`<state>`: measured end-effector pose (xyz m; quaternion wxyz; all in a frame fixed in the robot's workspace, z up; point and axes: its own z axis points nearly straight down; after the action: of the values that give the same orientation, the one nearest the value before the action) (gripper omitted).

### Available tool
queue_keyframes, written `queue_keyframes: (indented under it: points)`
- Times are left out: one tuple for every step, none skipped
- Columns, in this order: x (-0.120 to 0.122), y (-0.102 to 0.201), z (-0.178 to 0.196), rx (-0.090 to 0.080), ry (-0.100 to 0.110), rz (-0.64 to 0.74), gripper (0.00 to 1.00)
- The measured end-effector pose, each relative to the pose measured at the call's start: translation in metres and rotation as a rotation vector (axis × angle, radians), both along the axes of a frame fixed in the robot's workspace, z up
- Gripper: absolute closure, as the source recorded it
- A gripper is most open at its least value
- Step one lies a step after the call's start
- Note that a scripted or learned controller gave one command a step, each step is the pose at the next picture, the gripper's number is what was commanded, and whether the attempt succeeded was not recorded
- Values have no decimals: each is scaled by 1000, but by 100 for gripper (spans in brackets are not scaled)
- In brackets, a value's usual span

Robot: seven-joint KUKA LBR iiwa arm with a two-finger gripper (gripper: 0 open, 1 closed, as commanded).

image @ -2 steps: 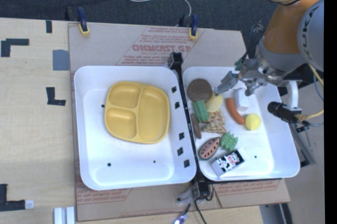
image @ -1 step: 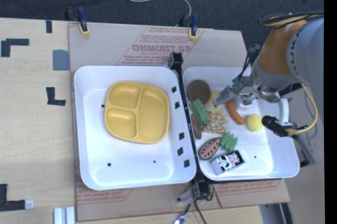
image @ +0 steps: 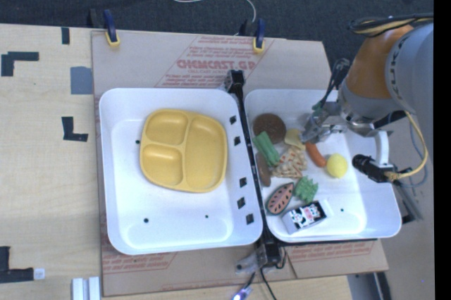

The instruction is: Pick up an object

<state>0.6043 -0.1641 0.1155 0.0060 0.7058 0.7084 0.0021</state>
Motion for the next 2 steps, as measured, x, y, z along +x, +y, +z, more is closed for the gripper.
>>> queue_keyframes:
  points:
    - [0, 0, -1, 0, 1, 0, 0]
    - [-27, 13, -33, 4, 12, -3, 0]
